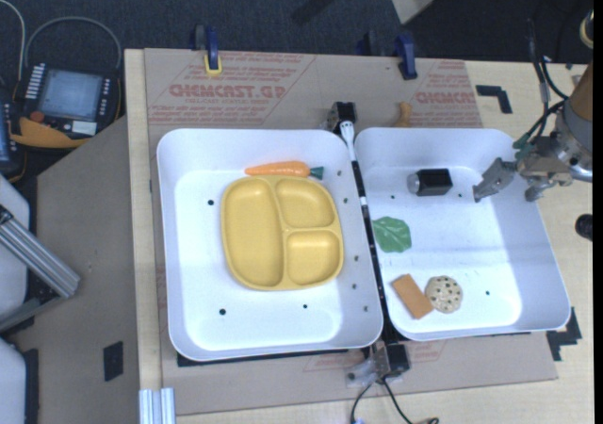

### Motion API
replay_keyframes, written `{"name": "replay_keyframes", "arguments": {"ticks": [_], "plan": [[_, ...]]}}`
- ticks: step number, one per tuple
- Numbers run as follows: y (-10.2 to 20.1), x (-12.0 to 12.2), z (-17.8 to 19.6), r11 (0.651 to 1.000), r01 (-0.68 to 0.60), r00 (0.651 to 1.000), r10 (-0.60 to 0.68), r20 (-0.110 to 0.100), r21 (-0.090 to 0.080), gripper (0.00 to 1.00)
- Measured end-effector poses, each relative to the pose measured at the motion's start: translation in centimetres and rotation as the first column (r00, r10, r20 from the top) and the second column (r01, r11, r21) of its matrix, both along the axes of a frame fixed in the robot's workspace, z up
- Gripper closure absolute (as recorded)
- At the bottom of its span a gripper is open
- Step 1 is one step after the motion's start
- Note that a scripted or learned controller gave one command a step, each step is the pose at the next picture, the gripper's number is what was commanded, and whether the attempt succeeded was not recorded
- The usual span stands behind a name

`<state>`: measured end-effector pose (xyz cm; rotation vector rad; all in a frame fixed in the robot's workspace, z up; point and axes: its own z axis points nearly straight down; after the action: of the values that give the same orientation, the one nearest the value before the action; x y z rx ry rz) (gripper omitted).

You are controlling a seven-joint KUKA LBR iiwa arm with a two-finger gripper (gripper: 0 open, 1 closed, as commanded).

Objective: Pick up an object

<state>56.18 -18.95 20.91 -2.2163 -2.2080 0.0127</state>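
even, bright overhead light is seen; the white bins (188,187) are nearly washed out, shadows are soft, detail is slightly blurred.

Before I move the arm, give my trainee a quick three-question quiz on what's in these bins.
1. True or false: the carrot lies inside the yellow tray.
2. Which bin holds the cookie: A left, B right?
3. Fill in: the gripper hangs over the right bin, beside the ____ block.

Key: 1 false, it lies on the left bin floor along the tray's far edge; 2 B; 3 black.
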Motion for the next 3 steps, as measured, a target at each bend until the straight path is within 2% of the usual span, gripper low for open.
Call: {"name": "replay_keyframes", "arguments": {"ticks": [1, 3], "plan": [[0.1, 0.3, 0.8, 1.0, -0.004, 1.0, 0.004, 0.014, -0.003, 0.0], [-1.3, 0.0, -8.6, 1.0, -0.003, 1.0, 0.003, 0.009, -0.001, 0.0]]}}
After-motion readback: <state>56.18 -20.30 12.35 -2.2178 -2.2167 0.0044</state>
